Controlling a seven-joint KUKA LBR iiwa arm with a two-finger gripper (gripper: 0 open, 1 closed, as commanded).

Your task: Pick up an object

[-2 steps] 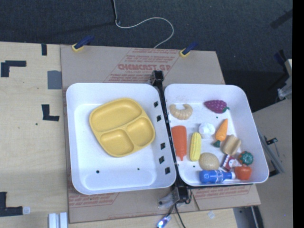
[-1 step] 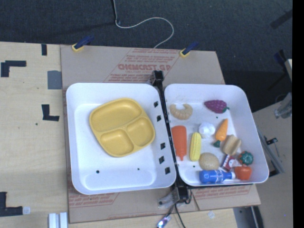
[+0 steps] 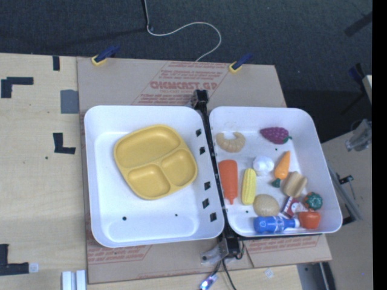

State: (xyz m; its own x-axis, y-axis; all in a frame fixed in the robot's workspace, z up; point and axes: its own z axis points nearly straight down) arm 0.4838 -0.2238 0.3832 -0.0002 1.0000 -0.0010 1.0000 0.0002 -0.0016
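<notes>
Since every item is lying loose in the bins, the task is sitting at its opening step, with a target not yet being picked out; whether the gripper is released or clenched cannot be told from this view.

The left bin (image 3: 100,222) is holding a yellow divided plate (image 3: 154,162), which is lying flat and near the bin's middle; the right bin (image 3: 305,122) is carrying the clutter. A purple grape bunch (image 3: 275,134) is sitting near the far wall, well apart from its neighbours; a beige croissant (image 3: 231,141) is lying to its left, close to the divider between the bins. An orange-red sausage (image 3: 228,180) and a yellow corn cob (image 3: 248,186) are lying side by side, just beside one another; a carrot (image 3: 282,164) is leaning against a small white piece (image 3: 263,164). Toward the near wall a potato (image 3: 266,205), a blue bottle (image 3: 275,224) and a red piece (image 3: 309,220) are crowding together, apparently touching.

In my judgement the next move is calling for a choice of an isolated thing; the grape bunch is looking easiest, since free floor is lying around it; the near corner is looking risky, because closing jaws there are likely to be nudging neighbours; the plate is seeming too wide and flat for a pinch from above.
</notes>
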